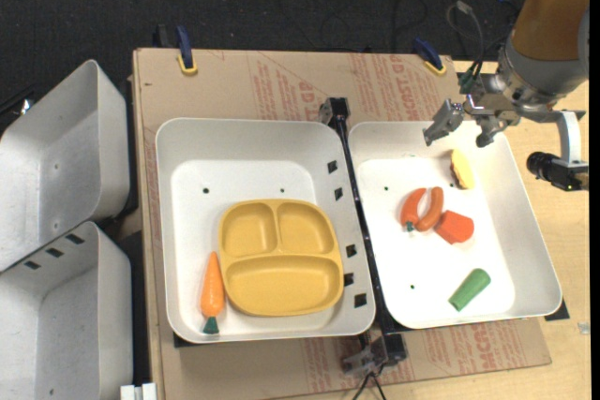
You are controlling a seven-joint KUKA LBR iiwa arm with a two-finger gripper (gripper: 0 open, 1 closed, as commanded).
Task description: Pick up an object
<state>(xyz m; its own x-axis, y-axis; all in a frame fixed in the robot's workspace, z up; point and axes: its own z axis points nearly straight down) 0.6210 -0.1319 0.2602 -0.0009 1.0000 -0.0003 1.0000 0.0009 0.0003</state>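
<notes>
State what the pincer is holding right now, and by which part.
Nothing is held. The pincer hangs open above the right bin's far edge, with the yellow piece lying apart below it.

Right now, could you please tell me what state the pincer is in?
Pincer: open, holding nothing, poised above the right bin near the yellow piece.

You are looking at a robotics lab — two white bins clamped on a cardboard-covered bench, loose cables behind it, spare bins left of it.
</notes>
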